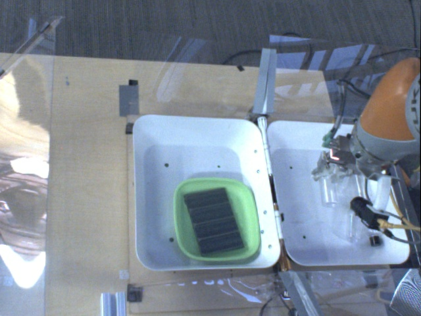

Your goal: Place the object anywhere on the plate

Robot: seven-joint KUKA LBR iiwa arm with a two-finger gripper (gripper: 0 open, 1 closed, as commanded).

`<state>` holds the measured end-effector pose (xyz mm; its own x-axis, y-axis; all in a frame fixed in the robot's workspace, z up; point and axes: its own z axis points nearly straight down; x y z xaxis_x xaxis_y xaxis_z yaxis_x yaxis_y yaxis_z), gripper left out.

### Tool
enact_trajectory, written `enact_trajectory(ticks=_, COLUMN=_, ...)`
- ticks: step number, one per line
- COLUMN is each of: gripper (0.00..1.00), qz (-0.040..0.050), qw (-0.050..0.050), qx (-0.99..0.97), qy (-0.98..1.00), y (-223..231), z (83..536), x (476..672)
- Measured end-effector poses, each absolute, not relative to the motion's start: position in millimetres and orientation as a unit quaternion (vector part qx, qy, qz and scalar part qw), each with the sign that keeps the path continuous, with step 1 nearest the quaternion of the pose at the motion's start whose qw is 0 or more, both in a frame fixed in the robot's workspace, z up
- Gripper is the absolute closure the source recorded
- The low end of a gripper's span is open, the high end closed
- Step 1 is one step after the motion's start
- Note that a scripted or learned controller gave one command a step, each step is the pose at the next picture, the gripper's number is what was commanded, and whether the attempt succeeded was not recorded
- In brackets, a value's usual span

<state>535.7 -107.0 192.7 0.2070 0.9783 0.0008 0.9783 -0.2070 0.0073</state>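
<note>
A green plate [184, 203] lies in the left bin [151, 176], toward its front. A dark grey ridged slab [212, 221] rests flat on the plate, near its middle. My gripper [340, 208] hangs over the right bin [296, 242], well to the right of the plate and apart from the slab. Its clear fingers [327, 191] stand open with nothing between them. The arm's orange band [388, 110] is above it at the right edge.
A metal divider post [265, 84] stands behind the seam between the two bins. Black cables and a small connector [368, 214] lie by the wrist over the right bin's right side. Wooden bench surface extends to the left.
</note>
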Motion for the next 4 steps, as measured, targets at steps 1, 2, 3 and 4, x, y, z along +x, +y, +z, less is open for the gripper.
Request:
enact_trajectory(ticks=1, gripper=1.0, qz=0.0011, qw=0.001, qx=0.731, qy=0.683, y=-42, z=184, x=510.0)
enact_trajectory(ticks=2, gripper=1.0, qz=0.0017, qw=0.001, qx=0.652, qy=0.758, y=30, z=184, x=488.3)
enact_trajectory(ticks=3, gripper=0.0, qz=0.0018, qw=0.001, qx=0.653, qy=0.758, y=30, z=184, x=488.4)
enact_trajectory(ticks=4, gripper=1.0, qz=0.0039, qw=0.003, qx=0.652, qy=0.758, y=30, z=195, x=490.8)
